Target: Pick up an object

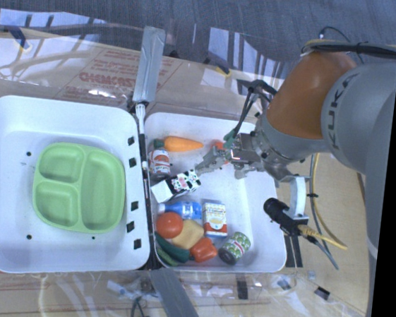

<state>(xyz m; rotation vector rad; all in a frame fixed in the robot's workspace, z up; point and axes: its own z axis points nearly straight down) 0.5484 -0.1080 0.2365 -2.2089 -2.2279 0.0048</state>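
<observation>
The right bin (268, 198) holds several toy groceries. An orange carrot (183, 145) lies at the back, with a red-and-white can (159, 162) beside the left wall. A black-and-white patterned piece (185, 182) sits in the middle. My gripper (212, 161) hangs over the bin's centre, just right of the carrot and just above-right of the patterned piece. Nothing is visibly held in it. Nearer the front lie a blue bottle (184, 208), a small box (213, 217), a red tomato (169, 224) and a green-lidded can (235, 247).
The left bin (9, 133) carries a green divided plate (79, 187). A ridge with black clips (138, 183) separates the two bins. The bulky grey and orange arm (318, 97) covers the right bin's far right corner. A yellow piece (189, 235) and a red pepper (203, 249) crowd the front.
</observation>
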